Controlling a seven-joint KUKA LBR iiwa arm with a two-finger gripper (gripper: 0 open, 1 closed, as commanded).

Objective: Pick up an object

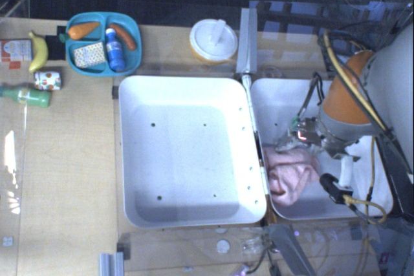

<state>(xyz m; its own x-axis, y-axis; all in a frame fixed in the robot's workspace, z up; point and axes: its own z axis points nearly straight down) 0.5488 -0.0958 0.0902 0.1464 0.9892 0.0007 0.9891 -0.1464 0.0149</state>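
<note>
From my console I see the bench (65, 203) spread across the view, pale wood, with the two white bins side by side on it. The left bin (187, 152) is the larger in my picture, its floor bare white with a few small dark dots. The right bin (278, 100) sits just beside it, their rims touching along the middle divider. The arm (381, 87) comes in from the right, grey, with its orange band (346, 97) hanging over the right bin and dark and yellow cables looping around it. Below the band the gripper (304, 139) is down inside the right bin, right at the upper edge of a pink cloth (290, 174) that lies crumpled in the near left corner of that bin, against the divider. I cannot tell from here whether the gripper is spread or clenched, or whether it has any of the cloth. Beyond the bins, at the far left of the bench, I see a blue divided tray (132, 42) holding a carrot-like piece, a small blue bottle and other toy food. A white lidded cup (213, 40) stands near the far edge between the bins. Left of the tray lie a banana (39, 52), a small can (47, 80) and a green bottle (26, 96) on its side.
</note>
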